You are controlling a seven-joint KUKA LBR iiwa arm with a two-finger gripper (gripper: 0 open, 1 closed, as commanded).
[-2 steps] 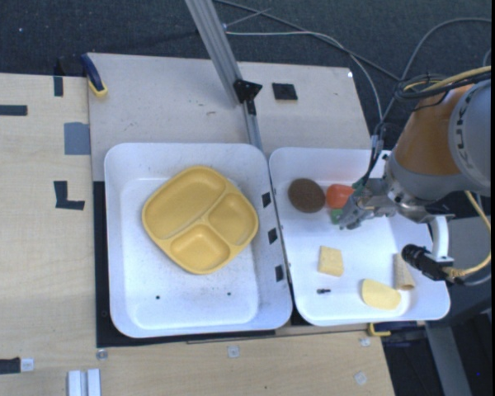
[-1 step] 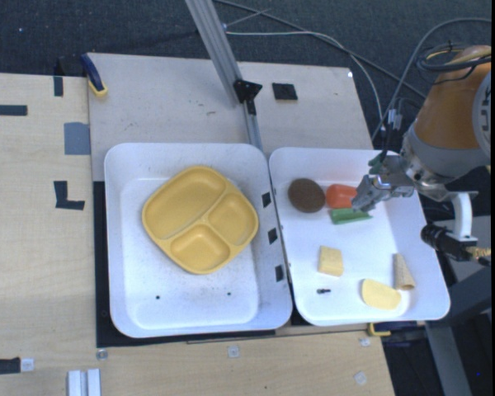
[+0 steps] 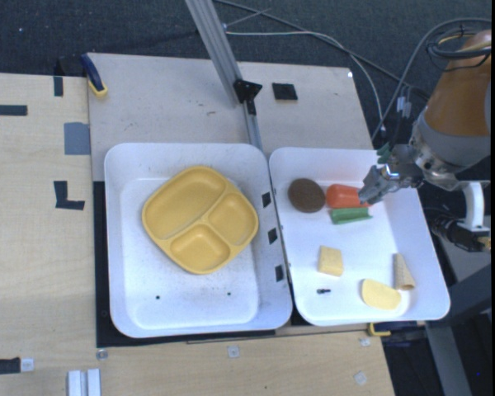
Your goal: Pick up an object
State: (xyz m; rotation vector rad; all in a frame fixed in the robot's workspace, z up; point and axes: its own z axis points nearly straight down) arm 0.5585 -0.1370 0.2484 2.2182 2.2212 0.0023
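Starting at the front of the right bin (image 3: 421, 246), a yellow slice (image 3: 380, 294), a tan roll (image 3: 403, 271) and a cheese cube (image 3: 331, 261) lie apart. Farther back sit a green stick (image 3: 350, 215), an orange piece (image 3: 342, 195) and a brown round patty (image 3: 306, 195). The gripper (image 3: 371, 191) hangs just beside the orange piece; I cannot tell whether it is shut. It should drop straight down over the orange piece and squeeze gently, without bumping the green stick.
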